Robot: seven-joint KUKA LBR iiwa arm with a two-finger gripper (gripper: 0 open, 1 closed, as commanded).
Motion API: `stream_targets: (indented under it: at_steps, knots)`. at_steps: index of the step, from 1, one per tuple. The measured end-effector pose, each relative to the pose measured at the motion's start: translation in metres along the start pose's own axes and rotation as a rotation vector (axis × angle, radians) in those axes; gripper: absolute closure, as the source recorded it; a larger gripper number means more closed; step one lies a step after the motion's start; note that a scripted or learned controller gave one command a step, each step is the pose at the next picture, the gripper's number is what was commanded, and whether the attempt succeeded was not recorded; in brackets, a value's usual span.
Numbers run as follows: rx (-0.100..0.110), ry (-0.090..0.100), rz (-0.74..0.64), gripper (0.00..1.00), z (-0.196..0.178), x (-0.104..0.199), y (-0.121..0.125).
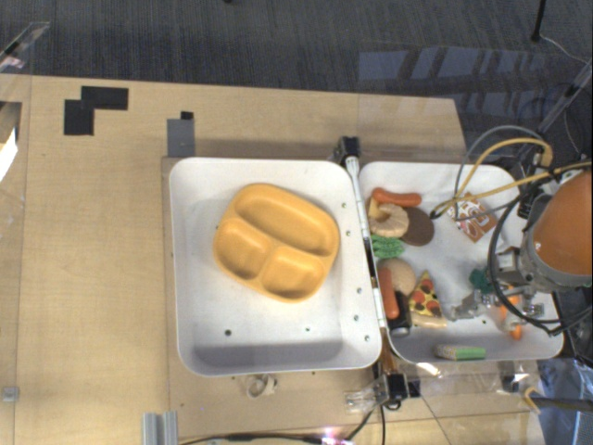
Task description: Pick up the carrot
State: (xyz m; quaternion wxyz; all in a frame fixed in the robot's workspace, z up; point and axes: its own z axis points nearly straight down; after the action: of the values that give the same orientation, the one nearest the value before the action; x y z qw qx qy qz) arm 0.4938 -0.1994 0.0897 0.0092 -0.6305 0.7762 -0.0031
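On the wooden bench (93, 276) sit two shallow white bins side by side. The left bin (199, 332) holds a yellow three-compartment tray (276, 240), tilted a little askew near the bin's middle. The right bin (445, 336) carries a scatter of toy food along its left wall: a red-orange hot dog (396, 197) at the top, a bagel-like ring (388, 219) just below it with a dark brown disc (418, 229) touching its right side, a green leafy piece (387, 247) beneath, then a tan rounded piece (397, 273), a pizza slice (425, 297) to its right, and the carrot (395, 306), a small orange-red stick lying against the left wall just below the tan piece. A pale stick with a green end (460, 351) lies near the front wall. The arm (563, 235) enters from the right, its orange band over the right bin's right edge, wrapped in cables. The gripper (489, 297) hangs low over the right part of that bin, well apart from the carrot; whether its jaws are apart or together I cannot tell.
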Motion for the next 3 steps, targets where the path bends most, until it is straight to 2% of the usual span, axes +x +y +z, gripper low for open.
stream_targets:
  at_steps: [1, 2, 3]
  knots:
    - [0.013, 0.001, 0.003, 1.0, -0.013, 0.0, -0.005]
    - [-0.007, 0.007, -0.259, 1.0, 0.001, -0.003, -0.04]
    - [-0.008, -0.015, -0.273, 0.0, 0.0, -0.019, -0.04]
